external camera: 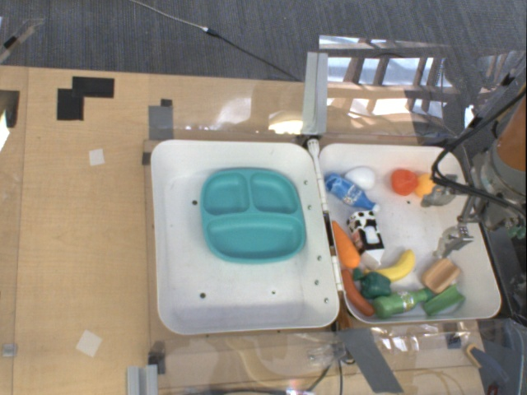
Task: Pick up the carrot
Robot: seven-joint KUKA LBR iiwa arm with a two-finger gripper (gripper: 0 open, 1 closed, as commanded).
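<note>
The carrot is an orange tapered piece lying along the left wall of the right bin, just left of a black-and-white cow toy. My gripper hangs over the right side of that bin, above a tan block and well to the right of the carrot. It carries nothing that I can see. The grey arm comes in from the right edge.
The right bin also holds a blue bottle, a red tomato, a banana, a red piece and green vegetables. A teal divided plate lies in the left bin.
</note>
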